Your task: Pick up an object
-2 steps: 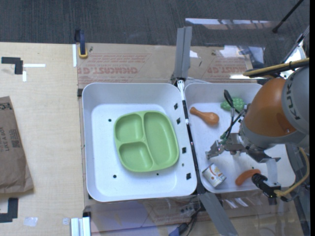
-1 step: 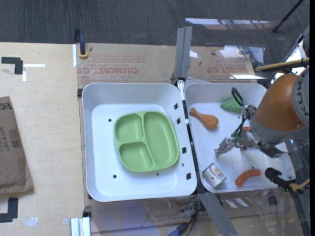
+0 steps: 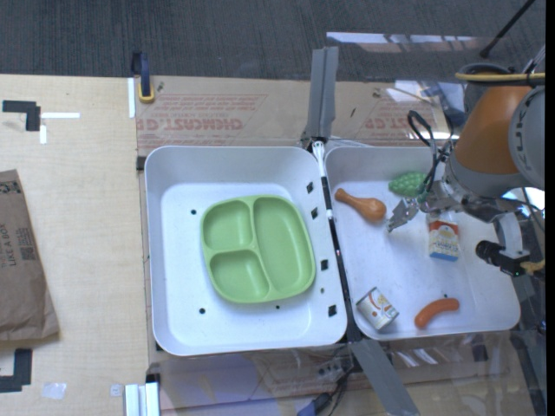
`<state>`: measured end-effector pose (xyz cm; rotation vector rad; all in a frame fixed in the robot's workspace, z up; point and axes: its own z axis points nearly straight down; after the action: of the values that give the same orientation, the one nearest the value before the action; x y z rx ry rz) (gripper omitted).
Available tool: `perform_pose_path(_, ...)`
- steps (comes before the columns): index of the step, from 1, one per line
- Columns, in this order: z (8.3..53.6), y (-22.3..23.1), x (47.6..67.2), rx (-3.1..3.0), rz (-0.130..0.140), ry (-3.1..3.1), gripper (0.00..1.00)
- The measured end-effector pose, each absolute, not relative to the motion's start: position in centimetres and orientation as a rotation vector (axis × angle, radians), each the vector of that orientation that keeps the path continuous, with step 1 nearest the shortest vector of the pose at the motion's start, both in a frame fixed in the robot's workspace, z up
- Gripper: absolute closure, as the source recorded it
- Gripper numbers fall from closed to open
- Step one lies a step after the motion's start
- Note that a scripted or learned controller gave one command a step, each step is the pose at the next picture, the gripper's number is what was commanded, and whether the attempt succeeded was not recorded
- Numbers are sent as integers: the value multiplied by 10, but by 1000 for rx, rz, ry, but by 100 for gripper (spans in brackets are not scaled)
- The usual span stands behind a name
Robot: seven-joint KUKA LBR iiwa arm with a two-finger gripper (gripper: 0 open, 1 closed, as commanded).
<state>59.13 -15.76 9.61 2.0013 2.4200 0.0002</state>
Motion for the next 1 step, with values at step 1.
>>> perform_pose_path(1, 152, -223, 555, 2075, -2, 2357, 0)
